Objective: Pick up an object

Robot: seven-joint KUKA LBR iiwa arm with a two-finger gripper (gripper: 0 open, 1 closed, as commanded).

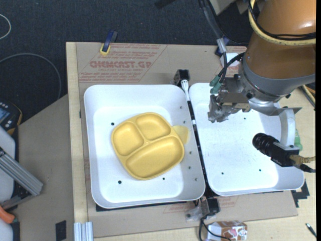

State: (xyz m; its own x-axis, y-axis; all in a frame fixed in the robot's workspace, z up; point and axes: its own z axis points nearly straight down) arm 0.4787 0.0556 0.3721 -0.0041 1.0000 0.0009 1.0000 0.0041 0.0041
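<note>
A yellow divided plate (147, 145) with three compartments lies in the middle of the left bin (95, 134). A small pale yellow piece (182, 133) pokes out at the plate's right edge, partly hidden by it. My gripper (219, 116) hangs over the upper left corner of the right bin (241, 185), close to the wall between the bins. Nothing shows under or in the gripper. The plate is well to its left and lower in the view.
The arm's large orange and grey body (281, 39) covers the right bin's far side. A black clamp (181, 77) sits at the top of the gap between the bins. A blue and yellow clip (107, 43) lies on the board behind the left bin.
</note>
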